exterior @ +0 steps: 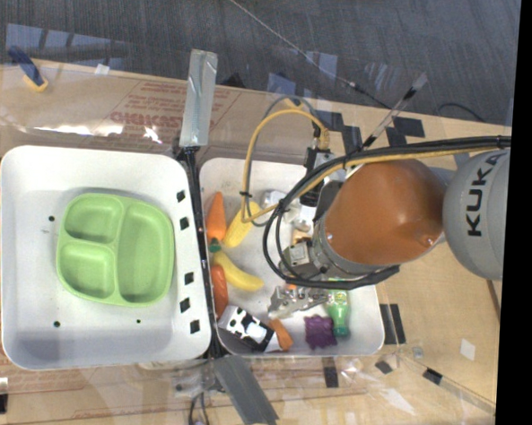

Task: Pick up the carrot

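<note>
Presently, carrot (216, 217) lies along the right bin's (366, 343) left wall beside bananas (237, 250), likely light, stiff and smooth, best taken across its thick middle; pincer (299, 296) hovers nearby over the bin, state indiscernible.

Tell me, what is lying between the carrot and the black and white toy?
In the camera view, a yellow banana and an orange-red piece lie between the carrot and the black and white toy.
</note>
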Robot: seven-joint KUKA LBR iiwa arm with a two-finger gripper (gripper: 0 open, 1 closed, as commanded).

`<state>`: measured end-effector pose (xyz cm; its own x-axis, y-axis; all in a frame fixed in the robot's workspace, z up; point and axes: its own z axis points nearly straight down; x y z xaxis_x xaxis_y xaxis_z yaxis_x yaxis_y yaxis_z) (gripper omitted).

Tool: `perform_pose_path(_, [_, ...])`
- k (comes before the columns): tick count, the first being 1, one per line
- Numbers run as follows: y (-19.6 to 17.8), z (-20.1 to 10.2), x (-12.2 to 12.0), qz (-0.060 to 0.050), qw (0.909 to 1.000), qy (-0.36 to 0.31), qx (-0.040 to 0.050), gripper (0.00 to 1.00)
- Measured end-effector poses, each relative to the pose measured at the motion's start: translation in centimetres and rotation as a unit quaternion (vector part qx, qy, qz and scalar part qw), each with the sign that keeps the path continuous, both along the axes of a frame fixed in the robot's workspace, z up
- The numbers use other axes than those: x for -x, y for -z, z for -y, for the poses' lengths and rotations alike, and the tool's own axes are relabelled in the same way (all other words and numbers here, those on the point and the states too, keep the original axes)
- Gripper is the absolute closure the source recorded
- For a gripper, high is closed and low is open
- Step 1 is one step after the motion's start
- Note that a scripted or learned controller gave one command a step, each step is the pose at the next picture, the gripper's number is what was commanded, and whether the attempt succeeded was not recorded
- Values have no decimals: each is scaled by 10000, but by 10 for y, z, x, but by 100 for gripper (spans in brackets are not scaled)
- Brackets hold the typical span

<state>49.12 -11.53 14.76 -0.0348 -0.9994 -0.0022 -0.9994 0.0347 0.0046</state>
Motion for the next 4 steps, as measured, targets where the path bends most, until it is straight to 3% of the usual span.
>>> perform_pose_path(1, [-133,1,13,71,9999,-138,31,100])
perform_pose_path(2, [-8,33,16,-18,9878,-1555,-18,100])
perform_pose_path(3, [21,61,15,-4,9772,-2124,-11,100])
perform_pose_path(4, [21,61,15,-4,9772,-2123,-12,0])
